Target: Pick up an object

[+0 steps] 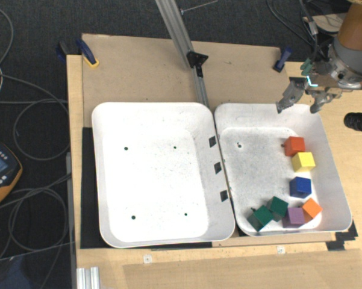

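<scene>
Gripper (301,102) at upper right of frame, above far rim of right bin (253,114), jaws spread, nothing between them. Step in hand: approach, no pick made. Candidates along bin's right side and lower right corner: red block (295,145), yellow block (303,161), blue block (300,186). Next move likely: shift toward frame bottom, descend astride red block, nearest and with clear flanks.

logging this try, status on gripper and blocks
Gripper open, nothing held, above right bin's far rim. Blocks clustered near right edge, red block closest. Nothing in way.
</scene>
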Motion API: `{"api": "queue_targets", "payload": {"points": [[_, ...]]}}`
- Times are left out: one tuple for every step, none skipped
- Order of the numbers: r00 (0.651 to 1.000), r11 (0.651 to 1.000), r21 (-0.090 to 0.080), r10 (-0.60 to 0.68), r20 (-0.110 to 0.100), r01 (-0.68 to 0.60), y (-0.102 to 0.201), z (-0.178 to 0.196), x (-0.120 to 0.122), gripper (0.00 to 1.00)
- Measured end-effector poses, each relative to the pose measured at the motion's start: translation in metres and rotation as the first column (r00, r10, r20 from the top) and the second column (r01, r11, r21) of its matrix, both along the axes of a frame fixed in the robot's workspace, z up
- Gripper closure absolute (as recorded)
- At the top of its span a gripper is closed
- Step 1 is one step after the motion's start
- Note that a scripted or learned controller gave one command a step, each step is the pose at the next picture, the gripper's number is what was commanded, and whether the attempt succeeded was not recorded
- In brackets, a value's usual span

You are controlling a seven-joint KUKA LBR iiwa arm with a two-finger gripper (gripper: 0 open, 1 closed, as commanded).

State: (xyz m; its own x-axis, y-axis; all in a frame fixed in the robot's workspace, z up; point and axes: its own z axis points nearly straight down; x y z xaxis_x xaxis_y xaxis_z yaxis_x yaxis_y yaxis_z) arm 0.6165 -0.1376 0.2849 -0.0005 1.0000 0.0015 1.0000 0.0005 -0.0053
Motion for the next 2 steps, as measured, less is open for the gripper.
{"api": "queue_targets", "payload": {"points": [[1.000,1.000,-0.001,0.001,0.005,-0.001,0.000,0.003,0.001,0.00],[1.000,1.000,0.000,0.000,-0.001,0.000,0.010,-0.051,-0.005,0.00]]}}
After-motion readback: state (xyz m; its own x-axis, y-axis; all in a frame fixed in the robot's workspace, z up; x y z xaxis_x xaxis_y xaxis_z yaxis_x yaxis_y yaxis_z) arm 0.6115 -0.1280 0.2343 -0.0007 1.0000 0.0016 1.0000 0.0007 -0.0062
